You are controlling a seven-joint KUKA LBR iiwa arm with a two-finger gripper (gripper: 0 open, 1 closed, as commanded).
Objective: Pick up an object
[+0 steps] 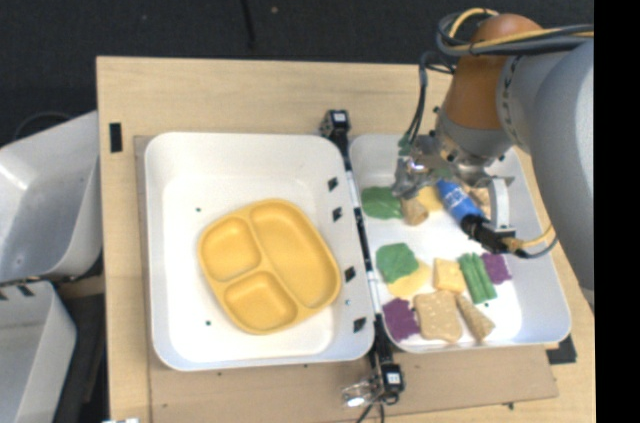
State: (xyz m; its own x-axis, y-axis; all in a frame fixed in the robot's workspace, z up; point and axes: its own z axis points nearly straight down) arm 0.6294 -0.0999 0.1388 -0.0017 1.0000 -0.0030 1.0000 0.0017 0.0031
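My gripper hangs low over the far left part of the right bin. Right below it lie a green piece and a tan piece, and a blue cylinder lies just to its right. I cannot tell whether the gripper touches any of them. Nearer the front of this bin are another green piece, a yellow slice, a green ribbed stick, two purple pieces and tan bread slices.
The left bin holds a yellow divided plate. A black-clipped divider runs between the bins. The grey arm comes in over the right bin's far right corner.
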